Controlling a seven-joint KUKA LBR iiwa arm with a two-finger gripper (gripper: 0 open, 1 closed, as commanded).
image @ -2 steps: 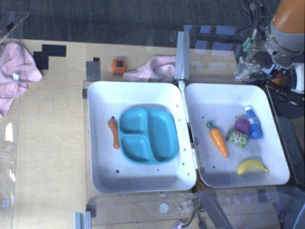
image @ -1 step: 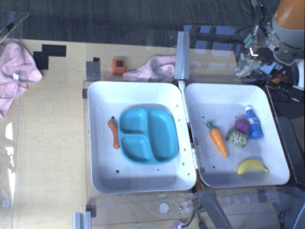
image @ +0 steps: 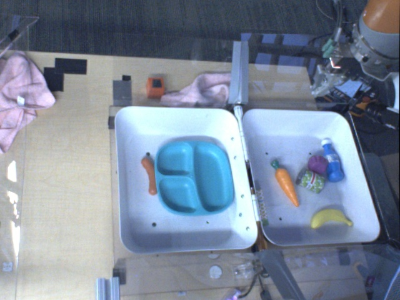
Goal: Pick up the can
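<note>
Banana [image: 331,218] lying nearest; can [image: 311,180] resting beside carrot [image: 286,184] in right bin [image: 356,144]; tool [image: 325,74] hovering far right, opening indeterminable.

A blue divided plate [image: 192,176] fills the left bin [image: 128,167] — an orange sausage [image: 150,174] just beside it.

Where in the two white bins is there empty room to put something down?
In the right bin, the bare floor lies along the back wall and left of the carrot. It is crowded where the can, purple toy and blue bottle cluster. In the left bin, the blue tray fills the middle; the front strip is free.
</note>
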